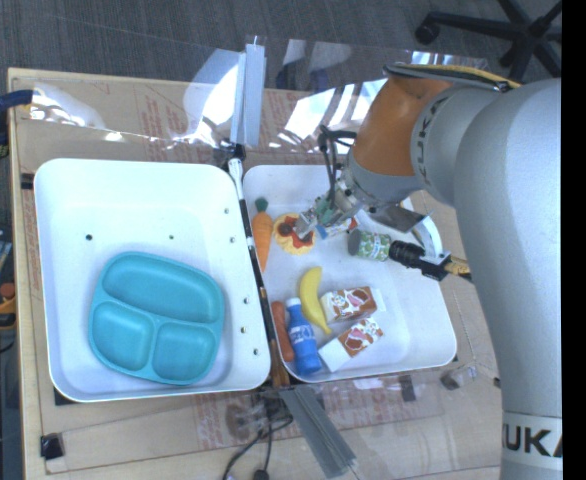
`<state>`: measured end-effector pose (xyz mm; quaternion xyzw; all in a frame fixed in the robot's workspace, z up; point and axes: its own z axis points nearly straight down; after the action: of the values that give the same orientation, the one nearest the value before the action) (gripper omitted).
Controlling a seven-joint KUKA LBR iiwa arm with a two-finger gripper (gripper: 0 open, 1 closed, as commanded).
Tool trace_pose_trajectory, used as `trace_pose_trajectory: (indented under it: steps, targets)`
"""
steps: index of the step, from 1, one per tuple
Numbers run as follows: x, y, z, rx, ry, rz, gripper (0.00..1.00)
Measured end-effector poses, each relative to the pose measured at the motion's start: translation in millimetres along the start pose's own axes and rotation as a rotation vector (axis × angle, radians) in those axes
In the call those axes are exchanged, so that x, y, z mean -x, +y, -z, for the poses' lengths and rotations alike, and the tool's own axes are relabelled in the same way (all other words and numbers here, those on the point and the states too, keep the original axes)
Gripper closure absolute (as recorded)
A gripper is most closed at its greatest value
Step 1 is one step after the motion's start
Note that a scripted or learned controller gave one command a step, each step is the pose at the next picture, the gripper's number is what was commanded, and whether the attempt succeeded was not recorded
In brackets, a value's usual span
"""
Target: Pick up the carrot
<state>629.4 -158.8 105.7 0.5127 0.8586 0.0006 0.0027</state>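
Camera view, slanted from above. I have the gripper (pixel 318 215) low in the right bin (pixel 428 343), over the far half of its floor, with the orange-banded arm (pixel 413 133) reaching in from the right. I cannot tell from this angle whether the hand is wide or narrow; nothing is visibly held in it.

The carrot (pixel 262 238) lies to the gripper's left, near but apart, hard against the bin's left wall beside the divider. Its long axis runs roughly along that wall, far to near. The green top points away toward the far edge, and the orange body tapers toward the near side.

Just beneath and left of the gripper sits a small orange-and-red item (pixel 293 234), between the hand and the carrot. A green can (pixel 371 245) lies to the gripper's right. Nearer the camera are a banana (pixel 313 297), a blue bottle (pixel 302 340) and two small cartons (pixel 351 303). The left bin (pixel 73 193) holds a teal divided tray (pixel 156 316).

Step in hand, as I judge it: the approach, with the grasp not yet made. The next move calls for a short shift left. The closing direction should be set across the carrot's width. The wall leaves little room for the far-side finger, so I would descend on the mid-body, clear of the orange-and-red item.
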Motion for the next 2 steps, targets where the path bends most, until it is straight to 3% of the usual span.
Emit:
trace_pose_trajectory:
  steps: [1,2]
  targets:
    - [0,0,0,0.000,0.000,0.000,0.00]
    - [-44,-74,-14,-0.006,0.007,-0.015,0.00]
